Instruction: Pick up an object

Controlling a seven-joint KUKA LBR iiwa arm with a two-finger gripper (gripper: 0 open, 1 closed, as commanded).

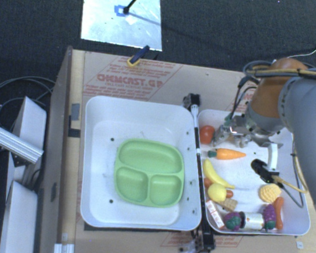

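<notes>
Camera view: arm enters from right; jaws (pixel 230 133) low over the far end of the right bin (pixel 293 222), just above the toy carrot (pixel 228 154) and beside the toy tomato (pixel 206 134). Jaw opening: cannot tell. Toy banana (pixel 215 175), lemon (pixel 216 192) and grapes (pixel 231 220) lie nearer. Left bin (pixel 98 145) holds a green divided plate (pixel 149 172).

Place: looking like a robotics lab.
Signs: loose cables (pixel 6 89) lying far left of the claw (pixel 231 133); toy food sitting in a bin (pixel 293 225) just below it; cardboard (pixel 135 79) covering the bench.
</notes>
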